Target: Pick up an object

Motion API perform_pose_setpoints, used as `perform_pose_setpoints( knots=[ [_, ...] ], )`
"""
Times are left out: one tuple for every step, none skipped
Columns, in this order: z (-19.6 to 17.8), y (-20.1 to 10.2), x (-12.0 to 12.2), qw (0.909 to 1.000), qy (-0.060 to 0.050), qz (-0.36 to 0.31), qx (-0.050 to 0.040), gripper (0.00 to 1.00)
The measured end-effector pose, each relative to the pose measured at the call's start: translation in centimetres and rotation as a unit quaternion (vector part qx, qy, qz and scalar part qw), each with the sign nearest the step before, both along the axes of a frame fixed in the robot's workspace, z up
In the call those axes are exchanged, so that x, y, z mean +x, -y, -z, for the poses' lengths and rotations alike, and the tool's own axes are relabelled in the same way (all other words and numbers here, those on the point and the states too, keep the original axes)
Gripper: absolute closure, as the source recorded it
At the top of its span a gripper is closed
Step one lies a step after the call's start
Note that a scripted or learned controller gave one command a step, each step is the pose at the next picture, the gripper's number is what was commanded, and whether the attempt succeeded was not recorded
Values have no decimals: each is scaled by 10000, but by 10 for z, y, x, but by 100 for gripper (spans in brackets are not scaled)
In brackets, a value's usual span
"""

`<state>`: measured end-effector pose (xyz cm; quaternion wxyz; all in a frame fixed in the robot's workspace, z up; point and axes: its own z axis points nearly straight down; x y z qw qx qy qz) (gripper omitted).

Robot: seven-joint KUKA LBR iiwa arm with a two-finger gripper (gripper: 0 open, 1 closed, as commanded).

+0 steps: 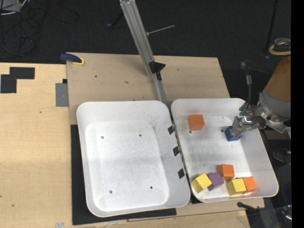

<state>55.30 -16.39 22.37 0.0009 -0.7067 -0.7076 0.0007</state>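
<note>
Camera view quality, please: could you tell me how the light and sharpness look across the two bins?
Camera view: the left bin is brighter along its upper part and greyer lower down, without hard glare; the right bin is evenly lit; the orange block casts a faint shadow; the pincer looks slightly soft.

Robot arm (278, 91) entering from the right of the camera view, its orange band above the grey wrist, positioned over the far right edge of the right-hand bin (209, 106). The wrist angles down and leftward into that bin. The gripper (239, 126) sits low near the bin's right wall, in its upper half, its metal parts pointing left toward the bin's interior.
</note>
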Motion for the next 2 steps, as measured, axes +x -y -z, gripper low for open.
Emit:
perform_pose_setpoints(
  knots=[
    [10, -53, 11, 10000, -7, -16, 14, 100],
    [18, -109, 21, 10000, -14, -17, 15, 100]
  ],
)
